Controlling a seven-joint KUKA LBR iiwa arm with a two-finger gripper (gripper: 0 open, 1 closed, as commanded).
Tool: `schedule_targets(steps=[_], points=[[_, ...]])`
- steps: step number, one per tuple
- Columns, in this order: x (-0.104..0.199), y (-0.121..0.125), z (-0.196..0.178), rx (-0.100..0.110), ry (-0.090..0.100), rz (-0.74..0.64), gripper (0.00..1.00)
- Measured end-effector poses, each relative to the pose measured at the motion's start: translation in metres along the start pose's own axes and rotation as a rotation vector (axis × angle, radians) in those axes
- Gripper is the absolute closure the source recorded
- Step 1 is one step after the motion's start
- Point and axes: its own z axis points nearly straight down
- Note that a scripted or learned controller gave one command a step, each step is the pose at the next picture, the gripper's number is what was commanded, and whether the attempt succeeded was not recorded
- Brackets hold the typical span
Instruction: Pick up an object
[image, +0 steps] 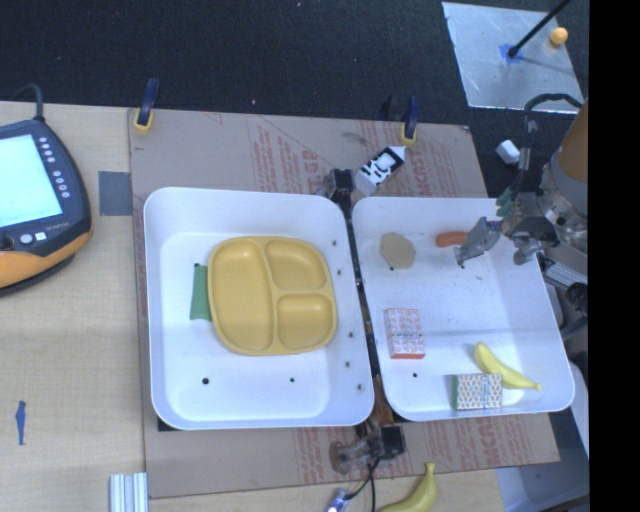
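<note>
Camera view shows the pincer (497, 243) hovering over the upper right part of the right bin (560, 330), its two grey fingers spread wide with nothing between them — so no object has been picked up yet.

The closest candidate is a small orange carrot (450, 239), lying just to the left of the pincer's left finger; whether finger and carrot touch I cannot tell. Further left of the pincer sits a round tan cookie (397, 251). Below and to the left of it lies a small pink-patterned box (404, 332). Well below the pincer, near the bin's lower edge, a yellow banana (505, 368) rests beside a green-and-white packet (477, 391).

Far to the pincer's left, the left bin (170, 300) holds a yellow divided plate (271, 294) with a green item (200, 292) poking out from under its left side.

As I judge it, the task is at its start: the arm is placed above the bin, fingers ready, but the descent, the closing and the lift all remain. The carrot looks the likeliest target — it is small and lies low, so a grasp could easily miss.
</note>
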Motion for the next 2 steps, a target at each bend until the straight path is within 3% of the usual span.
schedule_targets(steps=[1, 2], points=[[-0.062, 0.046, 0.117, 0.003, -0.002, 0.0, 0.0], [-0.048, 0.099, 0.138, 0.0, -0.001, 0.0, 0.0]])
